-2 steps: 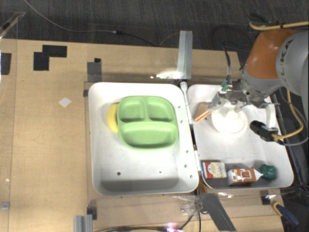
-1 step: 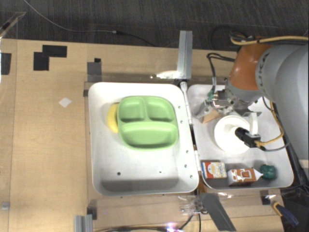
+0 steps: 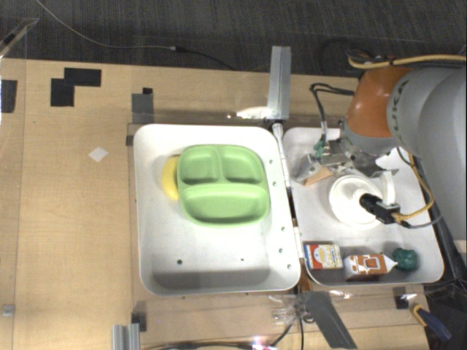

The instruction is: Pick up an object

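My gripper (image 3: 349,194) hangs over the upper middle of the right bin (image 3: 430,268), under the arm's white round wrist. A small tan object (image 3: 312,176) lies just left of it near the bin's left wall. Along the bin's front edge lie a red and white box (image 3: 323,255), a brown carton (image 3: 368,266) and a dark green round object (image 3: 406,259). In the left bin (image 3: 211,261) a green divided plate (image 3: 221,183) rests, with a yellow object (image 3: 169,178) poking out from under its left side.
The grey arm with its orange band (image 3: 372,108) covers the right bin's upper right part. A black cable (image 3: 379,208) loops beside the wrist. A metal post (image 3: 279,86) stands behind the wall between the two bins.
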### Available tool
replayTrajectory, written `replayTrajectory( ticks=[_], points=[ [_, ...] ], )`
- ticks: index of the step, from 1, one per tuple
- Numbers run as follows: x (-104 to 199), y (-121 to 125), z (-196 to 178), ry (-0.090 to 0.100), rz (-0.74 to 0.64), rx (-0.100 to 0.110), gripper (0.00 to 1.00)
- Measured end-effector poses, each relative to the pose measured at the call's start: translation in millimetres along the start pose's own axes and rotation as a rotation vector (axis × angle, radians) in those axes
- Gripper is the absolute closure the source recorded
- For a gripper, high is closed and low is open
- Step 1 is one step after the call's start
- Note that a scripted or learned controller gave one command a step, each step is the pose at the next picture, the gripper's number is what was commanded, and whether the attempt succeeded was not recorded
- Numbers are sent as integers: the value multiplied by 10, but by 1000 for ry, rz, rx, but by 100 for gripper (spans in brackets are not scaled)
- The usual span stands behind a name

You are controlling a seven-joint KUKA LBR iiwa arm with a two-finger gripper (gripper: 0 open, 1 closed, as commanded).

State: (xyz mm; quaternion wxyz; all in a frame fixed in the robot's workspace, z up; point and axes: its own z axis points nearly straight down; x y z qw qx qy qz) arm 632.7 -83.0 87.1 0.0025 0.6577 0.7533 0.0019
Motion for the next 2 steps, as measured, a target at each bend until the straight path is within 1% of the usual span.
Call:
replayTrajectory(
  ticks=[1,2],
  points=[
    [-4,22,-126,-1,0,-6,100],
    [639,202,-997,1,60,-1,100]
  ],
)
